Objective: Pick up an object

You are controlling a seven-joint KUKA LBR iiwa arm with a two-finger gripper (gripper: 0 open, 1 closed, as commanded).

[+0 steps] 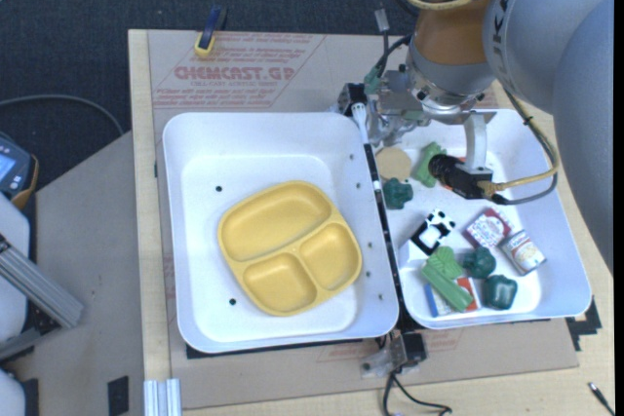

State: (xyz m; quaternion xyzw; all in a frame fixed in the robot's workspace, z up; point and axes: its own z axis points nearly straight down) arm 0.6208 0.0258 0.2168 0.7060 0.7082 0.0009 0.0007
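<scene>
Nearest the camera, at the front of the right bin (pixel 561 292), lies a cluster of small things, a green block (pixel 447 275), two dark green pieces (pixel 490 280) and a small can (pixel 525 251), all resting on the bin floor, so by my reading no object has been picked yet and the whole grasp is left to do. Over that bin's back left corner hangs the tool (pixel 395 127), above a tan disc (pixel 393 161) and beside a dark teal piece (pixel 397 194), while the left bin (pixel 190 146) carries a yellow divided tray (pixel 290 246). Whether the tool is released or clenched I cannot tell, since the wrist and cables hide its tip.
</scene>
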